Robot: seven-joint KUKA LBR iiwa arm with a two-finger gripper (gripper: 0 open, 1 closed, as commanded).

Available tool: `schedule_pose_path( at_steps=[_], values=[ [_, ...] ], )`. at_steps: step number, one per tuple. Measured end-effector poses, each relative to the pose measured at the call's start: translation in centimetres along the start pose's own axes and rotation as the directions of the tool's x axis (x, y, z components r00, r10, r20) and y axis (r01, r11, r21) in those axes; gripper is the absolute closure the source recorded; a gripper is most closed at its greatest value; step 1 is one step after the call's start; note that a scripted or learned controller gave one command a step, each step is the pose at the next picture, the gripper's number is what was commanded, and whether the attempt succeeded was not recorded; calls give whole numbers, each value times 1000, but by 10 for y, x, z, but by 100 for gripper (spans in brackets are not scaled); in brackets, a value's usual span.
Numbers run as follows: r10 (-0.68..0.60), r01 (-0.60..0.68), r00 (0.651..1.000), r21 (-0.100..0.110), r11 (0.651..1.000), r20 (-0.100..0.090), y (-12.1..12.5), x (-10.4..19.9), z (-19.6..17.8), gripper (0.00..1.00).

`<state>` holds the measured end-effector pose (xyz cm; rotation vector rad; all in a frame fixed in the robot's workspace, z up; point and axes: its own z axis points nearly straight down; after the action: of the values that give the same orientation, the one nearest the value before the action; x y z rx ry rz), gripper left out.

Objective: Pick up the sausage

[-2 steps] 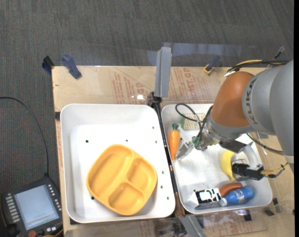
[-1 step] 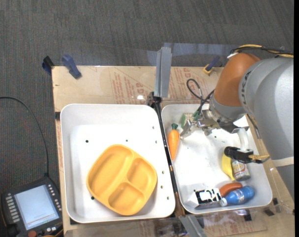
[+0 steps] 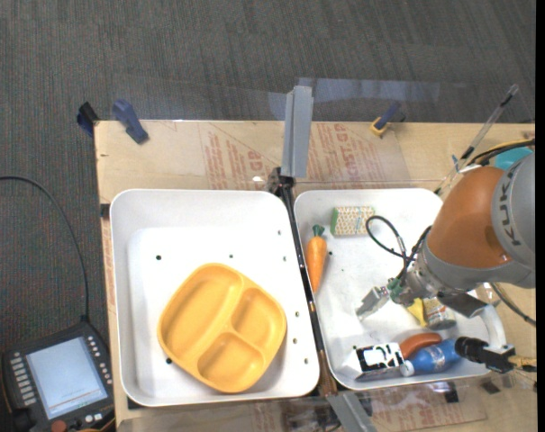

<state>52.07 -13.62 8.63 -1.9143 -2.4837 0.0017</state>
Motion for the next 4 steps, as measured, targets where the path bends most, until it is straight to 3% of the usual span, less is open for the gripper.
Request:
schedule_pose_path(
  at_steps=[1,2,3,4],
  values=[
    [71,-71,997,-6,997,-19,52,-76,-2,0],
    [-195,195,981,-1,981,-1,-32,-25,0,0],
    [-126,126,992,-1,992,1,1,51,0,0],
    [-155,155,988,-4,988,4,31,-3,-40,0]
  ],
)
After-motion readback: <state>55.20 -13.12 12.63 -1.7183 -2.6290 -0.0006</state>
